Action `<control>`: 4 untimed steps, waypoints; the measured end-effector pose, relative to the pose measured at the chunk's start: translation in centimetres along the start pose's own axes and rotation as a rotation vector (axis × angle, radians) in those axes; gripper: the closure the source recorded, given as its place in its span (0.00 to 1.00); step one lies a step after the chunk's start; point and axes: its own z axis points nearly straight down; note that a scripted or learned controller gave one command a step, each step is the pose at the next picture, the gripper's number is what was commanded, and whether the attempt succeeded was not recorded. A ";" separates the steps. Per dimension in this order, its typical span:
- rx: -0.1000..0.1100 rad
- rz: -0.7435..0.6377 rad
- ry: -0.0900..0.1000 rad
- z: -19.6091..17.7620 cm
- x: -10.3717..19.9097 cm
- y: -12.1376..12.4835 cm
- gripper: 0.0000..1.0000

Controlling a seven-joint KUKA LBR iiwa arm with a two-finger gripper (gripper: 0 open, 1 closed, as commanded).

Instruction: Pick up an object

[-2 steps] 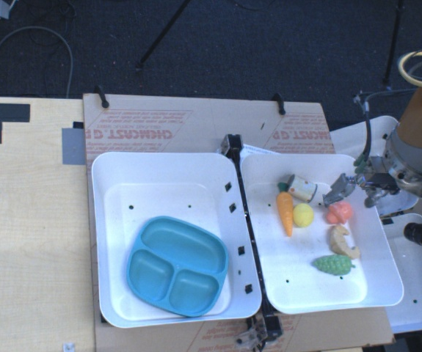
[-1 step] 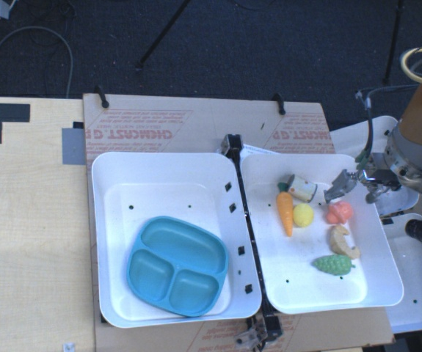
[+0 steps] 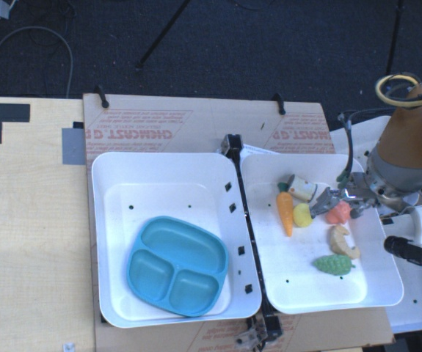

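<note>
The right bin [image 3: 372, 288] holds several toy foods. An orange carrot [image 3: 285, 213] lies at the left, with a yellow piece [image 3: 302, 215] beside it and a white and green piece [image 3: 301, 188] just behind. A beige piece [image 3: 342, 242] and a green knobbly piece [image 3: 334, 264] lie nearer the front. My gripper [image 3: 339, 205] hangs low over the middle of this bin, open. One grey finger [image 3: 321, 203] reaches toward the yellow piece and the other sits to the right. A red piece [image 3: 337, 213] lies in the gap between them.
The left bin [image 3: 115, 174] holds a blue divided tray [image 3: 177, 265]. A black divider [image 3: 241, 218] separates the two bins. The arm's orange band [image 3: 405, 134] rises at the right edge, with black hardware [image 3: 405, 249] just outside the right bin.
</note>
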 end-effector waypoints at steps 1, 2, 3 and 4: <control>0.001 0.000 0.000 4.3 -0.1 -0.2 0.00; 0.000 0.001 0.001 9.6 0.0 -0.3 0.00; 0.000 0.005 0.000 8.5 -0.1 -0.3 1.00; -0.005 0.006 -0.001 3.9 0.1 -1.0 1.00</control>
